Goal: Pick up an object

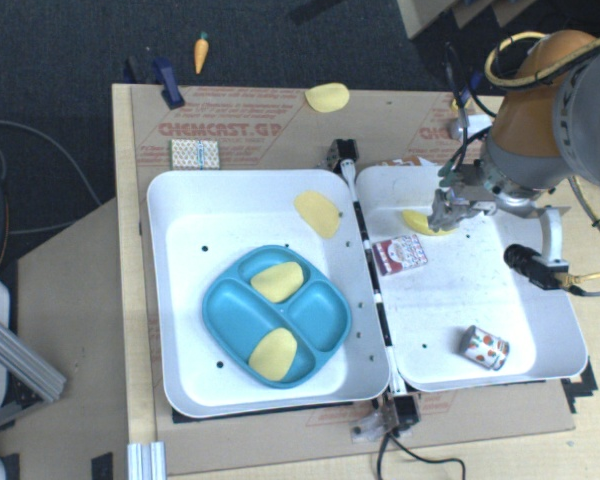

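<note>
Two-finger gripper point(444, 218) down in right white bin point(540, 313), at small yellow curved piece point(418, 222) near the bin's back-left. Claw state: cannot tell. Red-and-white card point(399, 255) just beside; small printed can point(483, 347) well apart.

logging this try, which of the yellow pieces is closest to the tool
The yellow piece in the right bin, right under the tool. The other yellow pieces are in the left bin or outside.
</note>
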{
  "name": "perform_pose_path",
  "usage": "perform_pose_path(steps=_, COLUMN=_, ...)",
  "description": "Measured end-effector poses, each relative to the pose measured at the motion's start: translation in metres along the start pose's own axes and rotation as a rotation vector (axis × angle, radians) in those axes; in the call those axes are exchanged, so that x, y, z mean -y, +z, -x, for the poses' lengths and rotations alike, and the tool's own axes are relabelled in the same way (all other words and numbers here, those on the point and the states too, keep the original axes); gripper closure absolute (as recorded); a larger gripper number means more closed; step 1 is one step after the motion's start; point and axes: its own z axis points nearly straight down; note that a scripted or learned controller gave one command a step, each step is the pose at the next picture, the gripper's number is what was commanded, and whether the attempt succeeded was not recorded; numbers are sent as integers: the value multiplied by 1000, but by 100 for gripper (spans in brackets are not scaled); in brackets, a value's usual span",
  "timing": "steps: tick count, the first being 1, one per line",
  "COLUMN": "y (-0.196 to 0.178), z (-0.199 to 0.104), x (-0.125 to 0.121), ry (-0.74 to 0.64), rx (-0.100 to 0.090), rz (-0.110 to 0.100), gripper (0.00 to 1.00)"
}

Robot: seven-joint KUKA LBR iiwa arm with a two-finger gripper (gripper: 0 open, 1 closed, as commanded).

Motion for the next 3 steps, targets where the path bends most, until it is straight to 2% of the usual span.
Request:
perform_pose_path(steps=1, y=59, z=17, x=38, ry=3, rx=1, rz=-6, gripper=100)
perform_pose_path(steps=2, y=58, z=17, x=37, ry=3, rx=1, rz=-5, gripper=0)
perform_pose_path(steps=3, y=77, z=17, x=-34, ry=2, rx=3, rz=7, gripper=0)
